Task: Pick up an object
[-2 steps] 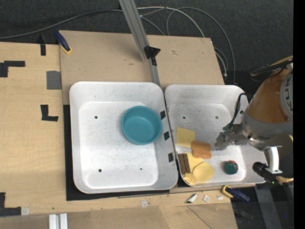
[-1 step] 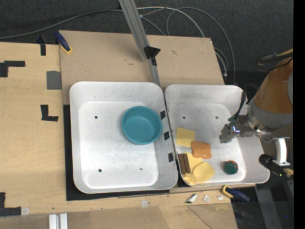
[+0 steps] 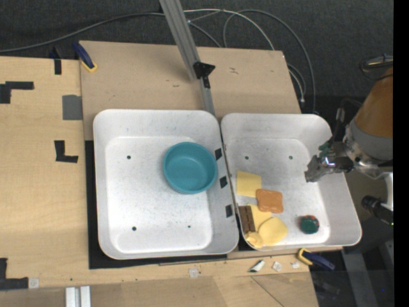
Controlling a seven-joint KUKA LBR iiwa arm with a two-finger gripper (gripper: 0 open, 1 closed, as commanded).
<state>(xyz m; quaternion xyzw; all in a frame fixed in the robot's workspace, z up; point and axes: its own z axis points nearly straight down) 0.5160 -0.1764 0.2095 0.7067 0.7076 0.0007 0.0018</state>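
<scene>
While no object is yet held, the end effector [image 3: 317, 169] is seen poised over the right bin's [image 3: 281, 130] right edge — whether it is open or closed cannot be told. The likely targets are clustered low in that bin: a pale yellow block [image 3: 248, 183], an orange piece [image 3: 270, 201], a brown bar [image 3: 246, 217], a yellow lump [image 3: 273, 231] and a small green item [image 3: 309, 224]. A blue bowl [image 3: 189, 167] is left in the left bin [image 3: 118, 171] — well apart from the reach.

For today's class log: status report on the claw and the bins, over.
Claw over right bin's right edge, nothing seen between its fingers. Yellow and orange pieces and green ball lie in that bin. Blue bowl in left bin.
</scene>
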